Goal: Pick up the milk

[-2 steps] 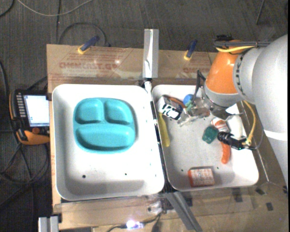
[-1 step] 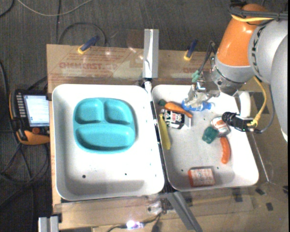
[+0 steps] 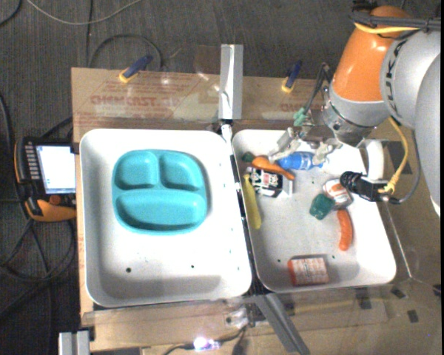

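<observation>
Just right of the banana (image 3: 251, 202), in the right bin (image 3: 296, 231), the milk (image 3: 271, 183) is lying: a small black-and-white carton with a touch of red. I am judging it to be the milk by its markings. It is sitting close beside the banana's upper half, nearly touching it. A carrot (image 3: 272, 166) is resting against the carton's far side.

My pincer (image 3: 308, 148) is hanging further right of the banana than the carton, and further toward the back wall. It is hovering over a blue-and-white bottle (image 3: 302, 160), not over the milk. From this slant I cannot tell whether the pincer is open or closed, or whether it is touching the bottle.

The relation that matters: the milk is lying from my pincer toward the banana and a little toward the front of the bin, near but not under it. The carton's long axis is running roughly left to right, pointing away from the banana and tilting slightly toward the front.

I am reckoning the next move as a short shift toward the banana, with the closing line set across the carton's short sides. The carrot and banana are crowding two of its sides, so the risk is nudging them or catching the carrot instead.
</observation>
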Robot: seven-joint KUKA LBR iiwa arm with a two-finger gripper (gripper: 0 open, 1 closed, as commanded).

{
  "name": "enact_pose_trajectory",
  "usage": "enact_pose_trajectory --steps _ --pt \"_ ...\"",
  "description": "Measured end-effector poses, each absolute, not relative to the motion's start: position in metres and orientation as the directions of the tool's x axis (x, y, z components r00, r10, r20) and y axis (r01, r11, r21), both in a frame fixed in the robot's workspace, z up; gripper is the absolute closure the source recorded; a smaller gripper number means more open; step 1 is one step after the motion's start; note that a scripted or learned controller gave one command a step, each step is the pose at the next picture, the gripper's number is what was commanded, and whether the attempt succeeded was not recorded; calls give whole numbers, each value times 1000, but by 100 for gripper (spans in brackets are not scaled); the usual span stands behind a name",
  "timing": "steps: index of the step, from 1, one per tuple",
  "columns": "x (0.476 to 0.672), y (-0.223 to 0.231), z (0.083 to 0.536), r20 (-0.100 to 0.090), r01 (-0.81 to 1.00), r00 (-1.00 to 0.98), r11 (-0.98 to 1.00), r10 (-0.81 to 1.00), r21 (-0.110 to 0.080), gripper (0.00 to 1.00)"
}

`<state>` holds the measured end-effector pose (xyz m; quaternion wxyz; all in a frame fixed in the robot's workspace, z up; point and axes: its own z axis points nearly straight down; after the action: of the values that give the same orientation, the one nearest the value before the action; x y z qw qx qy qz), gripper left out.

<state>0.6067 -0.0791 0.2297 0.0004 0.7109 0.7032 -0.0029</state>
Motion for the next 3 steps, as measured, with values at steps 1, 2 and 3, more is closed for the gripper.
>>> enact_pose_trajectory --steps 1,2,3 --pt "583 -98 95 -2 997 -76 76 997 -2 0" --pt "583 -98 95 -2 997 -76 76 997 -2 0" --pt "594 -75 182 0 977 -214 214 977 -3 0"
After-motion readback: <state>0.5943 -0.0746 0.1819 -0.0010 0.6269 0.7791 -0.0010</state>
